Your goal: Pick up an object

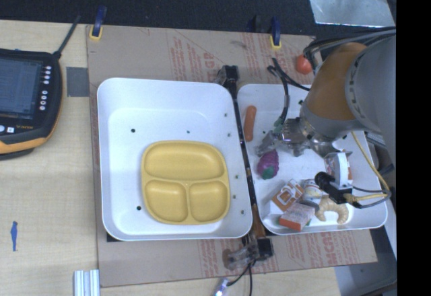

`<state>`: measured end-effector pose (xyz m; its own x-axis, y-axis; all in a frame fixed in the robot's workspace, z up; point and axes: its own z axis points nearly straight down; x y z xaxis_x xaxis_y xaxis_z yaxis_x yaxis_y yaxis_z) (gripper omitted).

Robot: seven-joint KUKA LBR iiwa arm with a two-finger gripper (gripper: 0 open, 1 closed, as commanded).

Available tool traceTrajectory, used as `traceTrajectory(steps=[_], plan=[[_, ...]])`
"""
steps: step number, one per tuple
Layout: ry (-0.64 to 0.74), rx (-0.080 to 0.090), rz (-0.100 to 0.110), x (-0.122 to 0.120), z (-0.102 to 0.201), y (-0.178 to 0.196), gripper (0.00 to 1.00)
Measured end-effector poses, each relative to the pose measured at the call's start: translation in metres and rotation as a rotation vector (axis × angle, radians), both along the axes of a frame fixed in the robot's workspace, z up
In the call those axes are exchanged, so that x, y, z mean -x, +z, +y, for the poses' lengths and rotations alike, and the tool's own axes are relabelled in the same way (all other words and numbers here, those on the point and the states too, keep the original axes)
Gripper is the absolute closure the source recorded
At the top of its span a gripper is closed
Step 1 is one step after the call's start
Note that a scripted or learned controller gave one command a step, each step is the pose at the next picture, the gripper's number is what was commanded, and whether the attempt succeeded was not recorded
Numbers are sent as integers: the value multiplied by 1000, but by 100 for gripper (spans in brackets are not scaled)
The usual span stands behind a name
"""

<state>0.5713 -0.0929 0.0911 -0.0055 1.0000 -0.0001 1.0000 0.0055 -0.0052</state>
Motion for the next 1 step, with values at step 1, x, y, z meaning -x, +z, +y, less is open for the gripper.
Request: traceTrajectory(steps=[1], plan=[[-1, 0, -2, -81, -4, 1, 0]])
